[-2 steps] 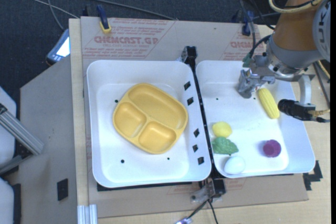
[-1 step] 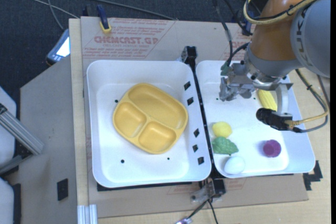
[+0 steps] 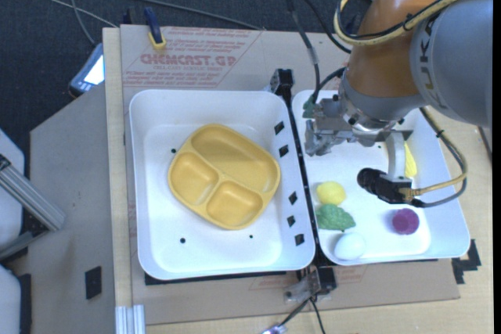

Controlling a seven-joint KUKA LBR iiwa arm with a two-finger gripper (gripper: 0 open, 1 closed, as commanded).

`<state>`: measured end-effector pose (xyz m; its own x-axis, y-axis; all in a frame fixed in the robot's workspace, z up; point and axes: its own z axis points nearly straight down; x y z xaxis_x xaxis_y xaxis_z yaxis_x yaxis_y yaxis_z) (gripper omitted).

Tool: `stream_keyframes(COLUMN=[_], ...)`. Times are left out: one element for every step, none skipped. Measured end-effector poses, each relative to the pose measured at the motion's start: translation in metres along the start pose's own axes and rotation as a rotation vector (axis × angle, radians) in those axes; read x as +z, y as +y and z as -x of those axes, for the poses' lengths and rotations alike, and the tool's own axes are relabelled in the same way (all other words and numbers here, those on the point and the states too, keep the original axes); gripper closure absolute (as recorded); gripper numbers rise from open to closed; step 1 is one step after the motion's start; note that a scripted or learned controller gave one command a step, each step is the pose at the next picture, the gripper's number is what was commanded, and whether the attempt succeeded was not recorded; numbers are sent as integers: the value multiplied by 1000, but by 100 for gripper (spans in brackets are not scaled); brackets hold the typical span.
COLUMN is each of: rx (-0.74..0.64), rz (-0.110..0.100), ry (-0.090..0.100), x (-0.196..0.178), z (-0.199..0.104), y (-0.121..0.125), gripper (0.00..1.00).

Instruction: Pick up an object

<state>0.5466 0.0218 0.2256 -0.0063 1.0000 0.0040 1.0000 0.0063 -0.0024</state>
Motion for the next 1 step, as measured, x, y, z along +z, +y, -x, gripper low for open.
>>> stream_keyframes(rx=[0], rz=[-2], ry=[-1], x=[11], z=[-54], y=[-16], gripper=[100])
